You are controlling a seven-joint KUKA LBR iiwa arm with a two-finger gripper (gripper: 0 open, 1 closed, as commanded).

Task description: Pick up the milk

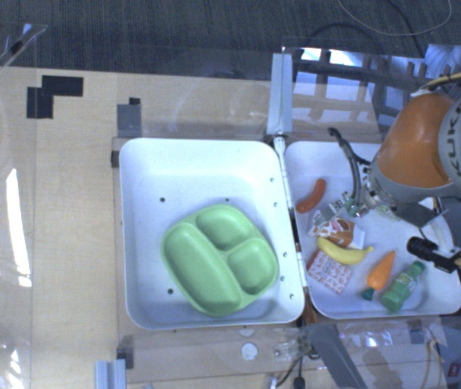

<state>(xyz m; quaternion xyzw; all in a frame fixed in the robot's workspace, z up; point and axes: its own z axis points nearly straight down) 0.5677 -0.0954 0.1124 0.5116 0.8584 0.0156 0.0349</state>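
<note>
On the pale tabletop, the gripper hangs just above the milk carton beside the banana, grip state unclear, seemingly descending to grasp.

The milk — a small red-and-white patterned carton — lies flat in the right bin, near its left wall, just beside the banana.
</note>
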